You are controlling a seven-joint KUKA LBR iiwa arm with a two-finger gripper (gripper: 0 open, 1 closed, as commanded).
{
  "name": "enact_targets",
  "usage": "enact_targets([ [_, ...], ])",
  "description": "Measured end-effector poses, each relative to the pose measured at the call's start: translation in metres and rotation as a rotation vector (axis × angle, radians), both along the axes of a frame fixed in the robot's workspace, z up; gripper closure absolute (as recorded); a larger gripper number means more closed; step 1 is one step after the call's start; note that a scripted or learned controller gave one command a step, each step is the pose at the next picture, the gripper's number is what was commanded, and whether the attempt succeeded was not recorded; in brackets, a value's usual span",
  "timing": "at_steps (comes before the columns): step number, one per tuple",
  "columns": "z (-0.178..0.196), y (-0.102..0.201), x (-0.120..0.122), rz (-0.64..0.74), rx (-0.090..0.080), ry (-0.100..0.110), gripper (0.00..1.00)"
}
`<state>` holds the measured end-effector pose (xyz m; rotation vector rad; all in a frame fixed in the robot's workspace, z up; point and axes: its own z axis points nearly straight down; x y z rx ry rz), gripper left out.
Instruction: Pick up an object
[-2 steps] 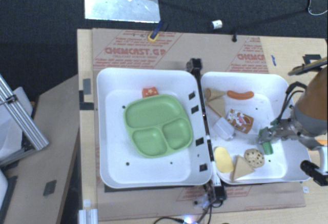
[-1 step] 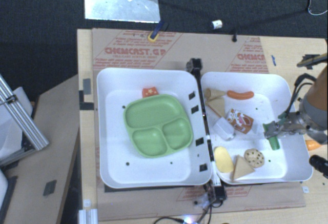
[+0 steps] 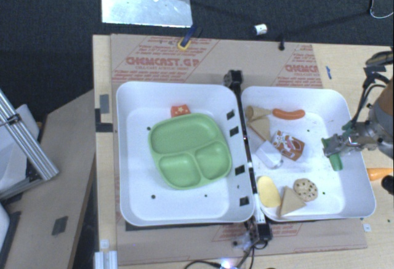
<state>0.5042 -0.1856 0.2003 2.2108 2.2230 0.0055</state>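
Candidate objects all sit in the right bin (image 3: 354, 115): hot dog (image 3: 289, 114) near the back wall, brown-and-white packet (image 3: 288, 145) mid-bin, small white block (image 3: 268, 154) touching the packet's left side, tan wedge (image 3: 258, 112) at the back-left corner. Front of the bin: yellow piece (image 3: 268, 191), cookie (image 3: 305, 189) and a second tan wedge (image 3: 290, 202) bunched close together.

Gripper (image 3: 335, 152) is over the right side of that same bin, near the right wall, well apart from the packet and cookie. A green part hangs at its tip, could be a finger pad or a small object, view too coarse to say. Can't tell whether the fingers are apart or together; nothing clearly between them.

An orange item (image 3: 379, 173) lies on the bench just outside the right bin's wall.

Left bin (image 3: 132, 132) holds a green divided plate (image 3: 189, 151), roughly centred, with a small red-orange block (image 3: 180, 111) just behind its back edge.
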Motion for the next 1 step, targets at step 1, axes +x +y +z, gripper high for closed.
enact_targets([
  [1, 0.0258, -0.0003, 0.0016, -0.001, 0.0, 0.001, 1.0],
])
